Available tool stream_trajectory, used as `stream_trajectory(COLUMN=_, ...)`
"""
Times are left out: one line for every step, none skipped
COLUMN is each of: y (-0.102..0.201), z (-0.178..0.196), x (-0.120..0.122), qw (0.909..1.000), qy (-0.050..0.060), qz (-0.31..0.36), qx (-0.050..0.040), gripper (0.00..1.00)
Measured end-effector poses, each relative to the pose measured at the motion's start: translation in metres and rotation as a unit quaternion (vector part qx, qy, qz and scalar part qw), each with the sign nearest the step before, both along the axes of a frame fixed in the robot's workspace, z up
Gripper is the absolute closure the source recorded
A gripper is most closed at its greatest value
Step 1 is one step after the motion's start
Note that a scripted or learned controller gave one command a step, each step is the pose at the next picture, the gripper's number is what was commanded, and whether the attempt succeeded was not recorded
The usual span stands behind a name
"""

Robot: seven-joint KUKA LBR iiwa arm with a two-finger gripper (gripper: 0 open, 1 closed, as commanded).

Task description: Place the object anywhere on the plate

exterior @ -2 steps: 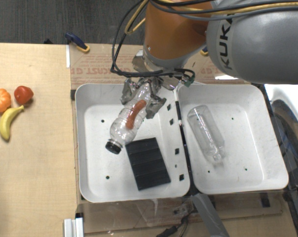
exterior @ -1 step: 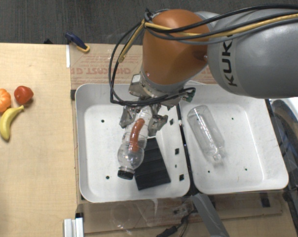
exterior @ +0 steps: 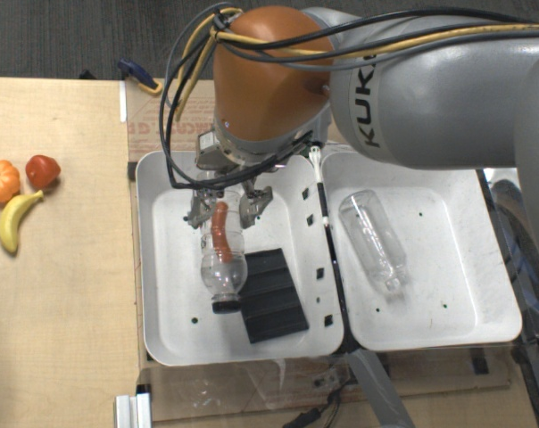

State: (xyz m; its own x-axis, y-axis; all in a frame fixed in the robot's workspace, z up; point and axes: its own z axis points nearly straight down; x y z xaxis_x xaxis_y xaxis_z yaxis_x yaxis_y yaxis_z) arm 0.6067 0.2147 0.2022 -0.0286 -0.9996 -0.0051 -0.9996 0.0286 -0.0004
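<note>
Bottle (exterior: 221,261), small and clear with an orange-red piece at its neck, is lying in the left bin (exterior: 162,266), touching a black ridged block (exterior: 271,294) at lower centre of the frame. The claw (exterior: 227,207) is hanging directly over the bottle's neck with its fingers spread, straddling the orange piece without visibly clamping it. No plate is identifiable, so placement is judged as not yet done. A second clear bottle (exterior: 373,239) is lying in the right bin (exterior: 484,328). Claw contact is hard to make out.
</note>
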Motion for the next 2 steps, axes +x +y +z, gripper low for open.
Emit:
stream_trajectory(y=-0.11, z=0.019, x=0.053, qw=0.9991, qy=-0.001, qz=0.042, qx=-0.0008, gripper=1.0)
stream_trajectory(y=-0.089, z=-0.089, x=0.053, qw=0.9756, qy=-0.002, qz=0.219, qx=-0.0002, gripper=1.0)
